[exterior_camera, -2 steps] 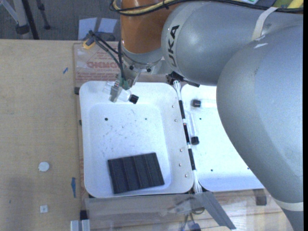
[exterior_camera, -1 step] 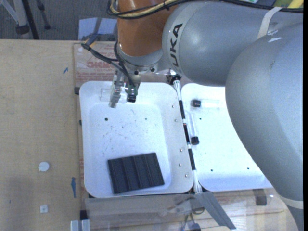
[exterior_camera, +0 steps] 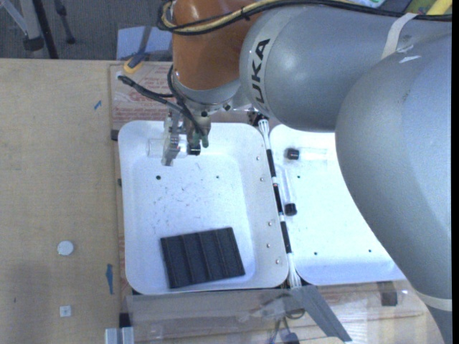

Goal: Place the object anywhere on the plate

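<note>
A dark grey ribbed plate (exterior_camera: 203, 256) lies flat at the near end of the left bin (exterior_camera: 140, 213). My gripper (exterior_camera: 183, 145) hangs low over the far end of that bin, well away from the plate. A faint, clear, boxy shape (exterior_camera: 154, 147) sits on the bin floor just left of the gripper; I cannot make out what it is. A small green and dark bit shows at the gripper's right side, too small to identify. The orange wrist band (exterior_camera: 208, 38) and the grey arm hide the bin's back edge.
The right bin (exterior_camera: 323, 235) adjoins the left one, and the arm covers much of it. Two small black pieces (exterior_camera: 292, 153) (exterior_camera: 289, 208) sit near the divider between the bins. Bare wooden bench lies to the left, with a small white disc (exterior_camera: 65, 248) on it.
</note>
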{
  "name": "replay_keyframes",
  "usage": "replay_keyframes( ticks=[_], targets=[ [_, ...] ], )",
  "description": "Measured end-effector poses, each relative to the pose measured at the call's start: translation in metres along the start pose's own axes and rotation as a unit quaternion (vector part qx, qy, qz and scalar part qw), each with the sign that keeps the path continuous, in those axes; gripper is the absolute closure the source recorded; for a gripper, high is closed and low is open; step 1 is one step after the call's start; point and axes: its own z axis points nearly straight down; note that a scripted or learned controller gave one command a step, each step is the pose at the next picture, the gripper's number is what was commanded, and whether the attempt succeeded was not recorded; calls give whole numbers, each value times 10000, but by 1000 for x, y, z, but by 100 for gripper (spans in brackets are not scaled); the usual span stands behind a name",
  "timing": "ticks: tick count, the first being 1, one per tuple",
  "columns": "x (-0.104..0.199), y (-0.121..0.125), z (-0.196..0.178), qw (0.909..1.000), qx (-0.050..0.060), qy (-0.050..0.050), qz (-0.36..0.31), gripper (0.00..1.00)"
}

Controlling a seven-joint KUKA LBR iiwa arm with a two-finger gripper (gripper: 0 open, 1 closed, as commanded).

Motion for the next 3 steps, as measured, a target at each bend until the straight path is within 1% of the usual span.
replay_keyframes(
  ticks=[1, 2, 3],
  targets=[
    [-7, 0, -81, 9960, -10, -27, -892, 100],
    [-8, 1, -93, 9961, -36, -63, -880, 100],
    [-14, -2, 7, 9999, -4, -5, -144, 100]
  ],
)
